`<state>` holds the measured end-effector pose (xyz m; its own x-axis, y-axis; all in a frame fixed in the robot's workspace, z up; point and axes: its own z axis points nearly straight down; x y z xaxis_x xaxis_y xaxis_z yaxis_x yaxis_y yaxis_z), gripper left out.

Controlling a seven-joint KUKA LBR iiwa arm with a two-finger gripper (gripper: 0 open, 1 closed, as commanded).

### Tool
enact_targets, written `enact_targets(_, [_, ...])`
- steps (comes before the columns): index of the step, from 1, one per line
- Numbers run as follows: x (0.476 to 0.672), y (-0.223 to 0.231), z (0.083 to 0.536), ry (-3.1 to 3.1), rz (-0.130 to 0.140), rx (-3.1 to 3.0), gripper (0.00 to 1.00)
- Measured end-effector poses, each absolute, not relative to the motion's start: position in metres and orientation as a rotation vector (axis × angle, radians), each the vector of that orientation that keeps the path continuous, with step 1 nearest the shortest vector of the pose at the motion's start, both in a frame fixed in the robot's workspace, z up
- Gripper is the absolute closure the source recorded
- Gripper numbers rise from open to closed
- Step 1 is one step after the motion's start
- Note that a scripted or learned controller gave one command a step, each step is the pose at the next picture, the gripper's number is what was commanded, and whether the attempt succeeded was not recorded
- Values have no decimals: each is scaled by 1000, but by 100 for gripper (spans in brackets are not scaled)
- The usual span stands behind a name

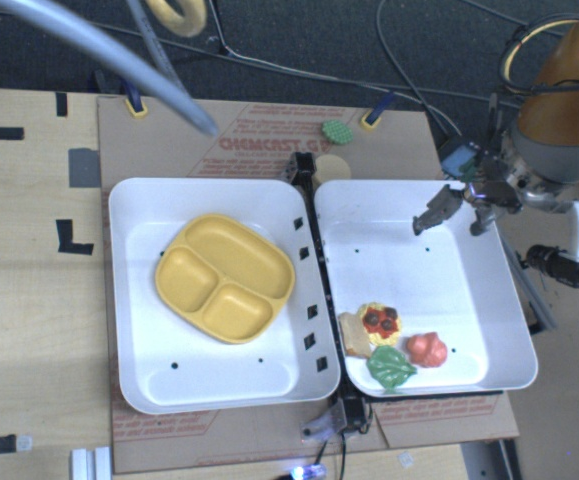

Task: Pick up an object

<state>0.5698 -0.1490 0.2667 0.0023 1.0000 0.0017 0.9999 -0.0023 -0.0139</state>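
Overhead, the dark pincer [459, 213] hangs spread and unladen above the smooth white right bin [489, 298].

The arm [554, 118] has a grey wrist under a broad orange band, with a thin looped cable above it. Its gripper [459, 216] has two dark, slim fingers beside a small blue part.

Glossy smooth white plastic bins [129, 268], matt yellow plastic divided tray [225, 278], brown printed cardboard sheet [259, 143] beneath.
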Motion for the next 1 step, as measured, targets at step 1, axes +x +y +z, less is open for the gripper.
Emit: enact_targets(1, [572, -149, 274, -2222, 2, -2220, 0])
